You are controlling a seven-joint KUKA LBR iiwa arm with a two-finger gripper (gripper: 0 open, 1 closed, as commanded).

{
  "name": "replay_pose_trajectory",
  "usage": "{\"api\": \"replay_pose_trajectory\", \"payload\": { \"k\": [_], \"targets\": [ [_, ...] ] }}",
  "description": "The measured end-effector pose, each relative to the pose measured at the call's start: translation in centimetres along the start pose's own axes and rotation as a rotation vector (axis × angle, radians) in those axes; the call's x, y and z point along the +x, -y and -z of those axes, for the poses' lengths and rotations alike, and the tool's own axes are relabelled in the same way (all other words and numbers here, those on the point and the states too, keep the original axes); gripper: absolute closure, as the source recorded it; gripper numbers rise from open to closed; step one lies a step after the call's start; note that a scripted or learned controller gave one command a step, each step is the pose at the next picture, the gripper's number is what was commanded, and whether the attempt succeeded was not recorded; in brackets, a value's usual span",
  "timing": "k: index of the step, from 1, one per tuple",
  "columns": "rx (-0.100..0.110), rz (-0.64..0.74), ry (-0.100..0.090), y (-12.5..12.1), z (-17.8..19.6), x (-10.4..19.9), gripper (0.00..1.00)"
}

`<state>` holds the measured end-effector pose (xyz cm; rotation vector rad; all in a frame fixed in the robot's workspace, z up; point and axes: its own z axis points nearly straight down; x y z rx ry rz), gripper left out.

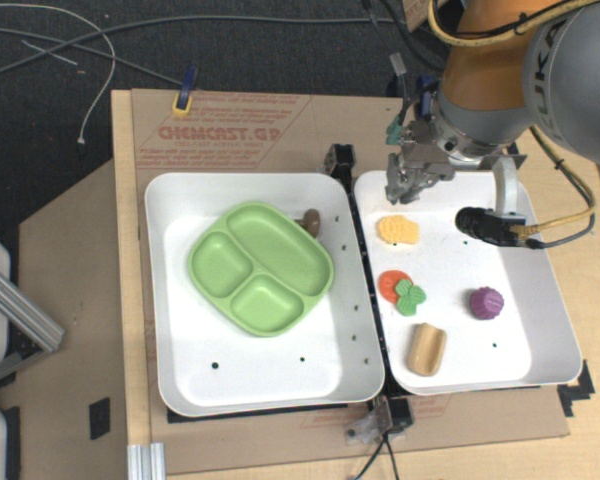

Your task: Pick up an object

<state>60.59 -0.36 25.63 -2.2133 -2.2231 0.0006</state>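
Nearest to me in the right bin [540, 358], a tan cylinder [426, 349] is lying close to the near rim, and that rim is the first worry: a glancing touch could be sending it rolling against the wall where two fingers would have no room either side. Just beyond it the red-and-green toy vegetable [401, 290] and, well to its right, the purple one [486, 302] are sitting apart from each other, so crowding is not the risk there; their rounded, lumpy shapes are (to my eye) the kind that could be squirting out of a pinch that lands off-centre.

Farther back, the yellow corn-like piece [397, 230] is lying just near of the gripper [401, 194], which makes it the likeliest thing to be picked. The danger I am watching for is a descent that comes down on its far edge rather than astride it, pushing it along the white floor instead of closing round it.

The gripper itself is hanging over the far-left corner of that bin, fingers pointing down, nothing showing between them; how wide they are standing I cannot tell from here. The grey arm [570, 48] with its orange band is reaching in from the far right, wrist bent steeply down. The green divided plate [261, 266] and a small brown object [310, 222] at its far edge are resting in the left bin [180, 358].
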Motion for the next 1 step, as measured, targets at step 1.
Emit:
{"api": "replay_pose_trajectory", "payload": {
  "k": [1],
  "targets": [
    [-0.001, 0.001, 0.000, 0.47, -0.20, 5.35, 1.00]
  ]
}}
